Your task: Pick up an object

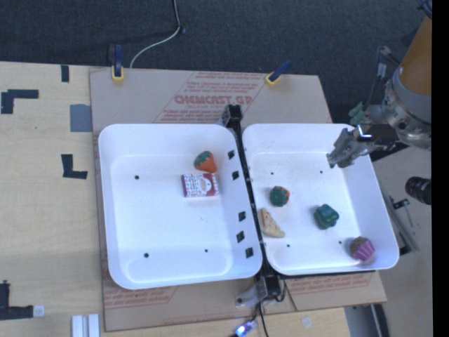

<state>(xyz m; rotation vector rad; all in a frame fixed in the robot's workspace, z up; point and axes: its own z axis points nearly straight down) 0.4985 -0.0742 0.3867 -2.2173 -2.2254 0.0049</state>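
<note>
My gripper (342, 153) hangs over the upper right part of the right bin (372, 188), with nothing seen between its fingers. Below it in that bin lie a dark green round piece (279, 196), a teal green pepper-like piece (325, 216), a tan wedge (271, 224) and a pink cupcake-like piece (362, 248) in the lower right corner. The left bin (119, 188) holds an orange and green strawberry-like piece (205, 161) and a small red and white box (199, 185) just below it.
Black clips (242, 216) run along the divider between the two bins. Both bins rest on a cardboard sheet (210, 97) held by yellow and blue clamps (116, 65) at its far edge. A white cable (168, 20) trails behind.
</note>
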